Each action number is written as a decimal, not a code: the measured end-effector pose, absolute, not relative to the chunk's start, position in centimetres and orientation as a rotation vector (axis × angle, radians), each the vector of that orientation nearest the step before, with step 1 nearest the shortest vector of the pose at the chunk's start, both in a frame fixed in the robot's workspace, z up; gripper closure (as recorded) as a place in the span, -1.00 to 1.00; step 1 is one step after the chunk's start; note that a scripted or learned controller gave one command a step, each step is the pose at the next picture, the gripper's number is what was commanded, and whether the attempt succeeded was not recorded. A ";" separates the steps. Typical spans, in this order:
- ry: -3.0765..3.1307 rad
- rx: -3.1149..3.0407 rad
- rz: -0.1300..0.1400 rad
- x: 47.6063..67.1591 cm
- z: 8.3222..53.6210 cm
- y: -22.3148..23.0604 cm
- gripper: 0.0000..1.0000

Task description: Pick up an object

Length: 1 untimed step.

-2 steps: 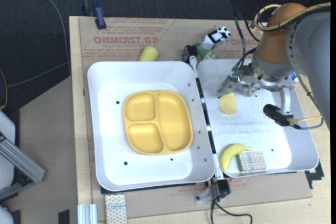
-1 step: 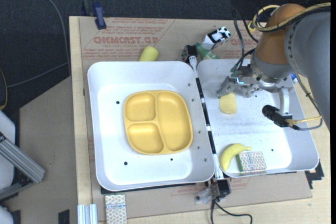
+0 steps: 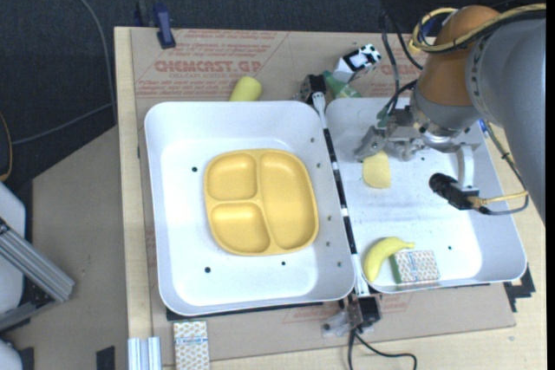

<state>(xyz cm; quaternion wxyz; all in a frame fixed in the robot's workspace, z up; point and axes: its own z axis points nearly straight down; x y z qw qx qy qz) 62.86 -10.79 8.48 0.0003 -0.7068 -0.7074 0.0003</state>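
The right bin [image 3: 486,230] holds a pale yellow lump [image 3: 376,172] near its far left, a small banana [image 3: 384,255] at its front left, and a flat speckled pad with a green edge [image 3: 416,267] beside the banana. My gripper [image 3: 389,146] hangs low over the far part of this bin, just behind the pale yellow lump. Its fingers stand apart, open, with nothing between them. The lump lies right in front of the left finger [image 3: 366,148], and I cannot tell whether they touch.
A yellow divided plate [image 3: 260,202] fills the middle of the left bin [image 3: 173,143]. A yellow cylinder [image 3: 246,88], a blue clip [image 3: 163,24] and a black-and-white item [image 3: 360,61] lie behind the bins. A dark cable end [image 3: 451,188] hangs over the right bin.
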 end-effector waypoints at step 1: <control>-2.224 -2.221 -0.001 64.0 8.5 -11.4 -1.00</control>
